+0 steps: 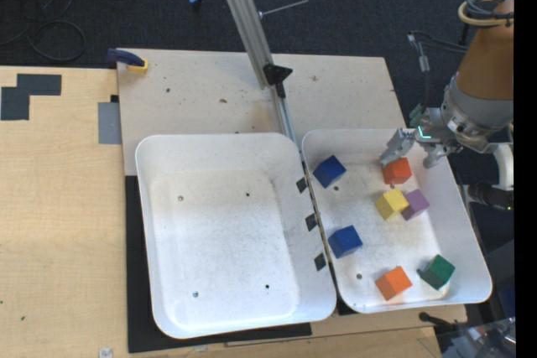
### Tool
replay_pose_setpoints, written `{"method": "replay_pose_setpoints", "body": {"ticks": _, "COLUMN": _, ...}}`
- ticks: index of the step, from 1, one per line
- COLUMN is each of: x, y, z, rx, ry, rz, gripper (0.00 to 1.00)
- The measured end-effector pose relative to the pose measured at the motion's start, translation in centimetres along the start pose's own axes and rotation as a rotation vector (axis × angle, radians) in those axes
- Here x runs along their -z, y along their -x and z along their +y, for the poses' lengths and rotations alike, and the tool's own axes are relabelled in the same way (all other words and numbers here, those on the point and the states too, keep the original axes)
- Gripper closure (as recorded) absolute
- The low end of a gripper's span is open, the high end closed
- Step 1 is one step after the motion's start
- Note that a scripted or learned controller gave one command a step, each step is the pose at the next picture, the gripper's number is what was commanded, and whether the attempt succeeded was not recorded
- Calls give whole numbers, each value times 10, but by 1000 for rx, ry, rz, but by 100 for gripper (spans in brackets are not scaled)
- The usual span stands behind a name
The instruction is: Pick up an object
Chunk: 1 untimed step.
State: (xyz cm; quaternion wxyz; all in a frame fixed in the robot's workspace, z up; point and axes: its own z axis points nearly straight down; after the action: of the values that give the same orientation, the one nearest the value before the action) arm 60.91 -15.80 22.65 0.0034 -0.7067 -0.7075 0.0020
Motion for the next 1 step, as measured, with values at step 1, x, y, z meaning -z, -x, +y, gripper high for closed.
{"method": "replay_pose_setpoints", "body": {"ticks": 1, "x": 3, "y": 0, "z": 1, "rx": 1, "ry": 5, "rz": -1, "gripper": 0}}
